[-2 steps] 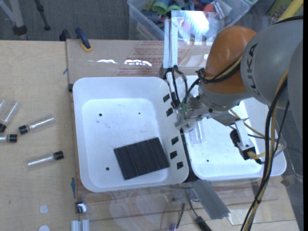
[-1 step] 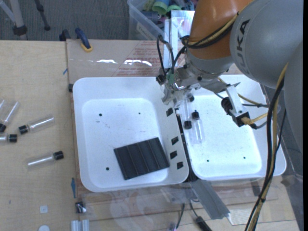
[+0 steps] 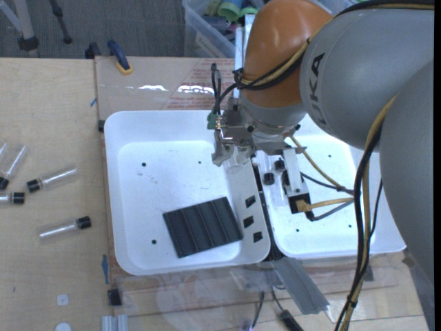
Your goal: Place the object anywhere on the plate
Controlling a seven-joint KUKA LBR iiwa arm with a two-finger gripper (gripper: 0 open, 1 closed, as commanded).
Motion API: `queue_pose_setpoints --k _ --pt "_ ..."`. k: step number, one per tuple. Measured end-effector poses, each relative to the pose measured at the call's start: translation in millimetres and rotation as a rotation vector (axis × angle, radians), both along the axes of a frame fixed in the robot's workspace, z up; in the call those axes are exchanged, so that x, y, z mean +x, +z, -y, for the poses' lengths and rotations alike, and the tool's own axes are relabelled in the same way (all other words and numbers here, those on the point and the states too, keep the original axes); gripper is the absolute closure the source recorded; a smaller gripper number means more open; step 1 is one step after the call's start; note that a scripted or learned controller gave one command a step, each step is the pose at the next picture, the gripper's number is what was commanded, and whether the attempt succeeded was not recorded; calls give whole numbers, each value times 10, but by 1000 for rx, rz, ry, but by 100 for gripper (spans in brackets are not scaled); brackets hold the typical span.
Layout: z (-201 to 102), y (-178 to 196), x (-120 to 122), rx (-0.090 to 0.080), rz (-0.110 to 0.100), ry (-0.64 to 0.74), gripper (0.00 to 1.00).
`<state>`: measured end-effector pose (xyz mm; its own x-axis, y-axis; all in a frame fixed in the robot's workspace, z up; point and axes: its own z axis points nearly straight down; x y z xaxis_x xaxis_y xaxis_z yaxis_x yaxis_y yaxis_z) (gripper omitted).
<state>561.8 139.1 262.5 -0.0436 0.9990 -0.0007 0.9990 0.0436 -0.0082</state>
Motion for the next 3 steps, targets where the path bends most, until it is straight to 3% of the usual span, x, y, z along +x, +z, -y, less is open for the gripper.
queue_pose_setpoints --k 1,2,3 --pt "-246 224 -146 -1 7 -185 100" --pt "-303 1692 -813 -1 6 -151 100" --pt "-491 1712 -16 -2 9 -353 100"
